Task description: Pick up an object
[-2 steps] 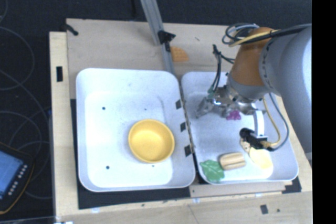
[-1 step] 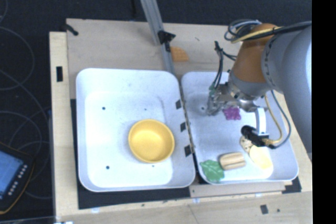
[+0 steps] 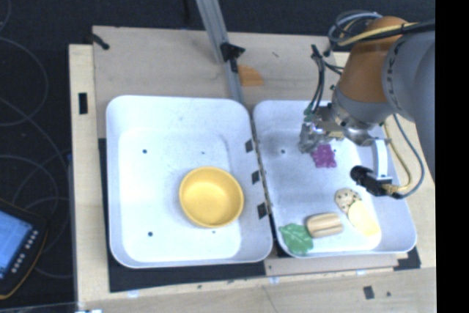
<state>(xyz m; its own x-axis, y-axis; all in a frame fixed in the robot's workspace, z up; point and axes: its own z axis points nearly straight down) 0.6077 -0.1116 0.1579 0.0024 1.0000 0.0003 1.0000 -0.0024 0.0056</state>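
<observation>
You'll find the small purple object in the right bin, toward its far edge, with the gripper right above and touching it at the near side; whether the object sits between the fingers, you cannot tell. Along that bin's near edge lie four more things: one green piece, one tan block, one speckled round piece, one pale yellow piece. The left bin holds one yellow bowl, near its near-right corner.

pincer over right bin | purple toy just beside | yellow bowl in left bin
</observation>
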